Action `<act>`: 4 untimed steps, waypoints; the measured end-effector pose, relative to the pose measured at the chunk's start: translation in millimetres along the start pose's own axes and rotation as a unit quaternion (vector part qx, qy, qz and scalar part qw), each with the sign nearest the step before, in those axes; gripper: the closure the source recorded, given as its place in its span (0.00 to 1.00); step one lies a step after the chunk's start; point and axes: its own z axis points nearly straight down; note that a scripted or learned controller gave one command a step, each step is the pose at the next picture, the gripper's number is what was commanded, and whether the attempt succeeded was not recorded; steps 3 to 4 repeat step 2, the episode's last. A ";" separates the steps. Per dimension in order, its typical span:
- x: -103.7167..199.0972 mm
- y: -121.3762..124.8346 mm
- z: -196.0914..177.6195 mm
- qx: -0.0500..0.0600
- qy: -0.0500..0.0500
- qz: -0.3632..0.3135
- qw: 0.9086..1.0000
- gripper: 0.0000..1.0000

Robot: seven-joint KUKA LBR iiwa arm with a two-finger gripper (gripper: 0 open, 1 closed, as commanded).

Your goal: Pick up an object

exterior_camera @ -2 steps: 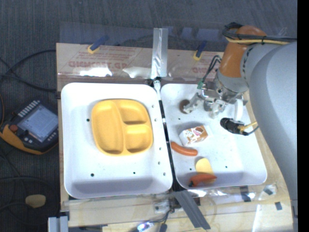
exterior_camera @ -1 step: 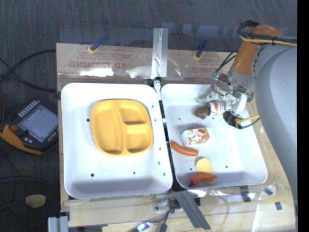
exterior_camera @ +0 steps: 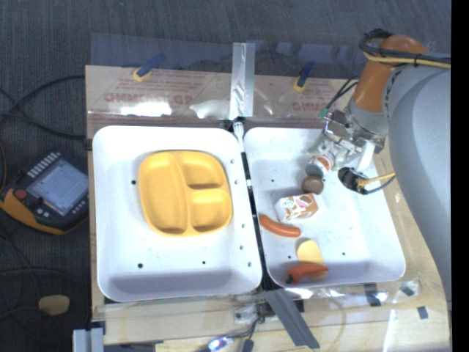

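Evidently the gripper, its opening impossible to judge, stood over a small can, judged light, rigid and slippery, best grasped across its sides.

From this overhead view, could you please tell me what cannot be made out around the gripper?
- Two-finger gripper: finger state, too small and cluttered.
- Small white-and-red cylindrical object: identity, and whether it touches the gripper.
- Small round brown object: identity, too small.
- Orange item: shape, at the bin's front rim.
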 end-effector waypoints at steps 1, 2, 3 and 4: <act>41.9 -21.0 -80.5 0.003 0.004 0.118 0.993 1.00; 111.2 -71.9 -161.5 0.003 0.005 0.128 0.992 1.00; 111.2 -71.9 -161.5 0.003 0.005 0.128 0.992 1.00; 111.2 -71.9 -161.5 0.003 0.005 0.128 0.992 1.00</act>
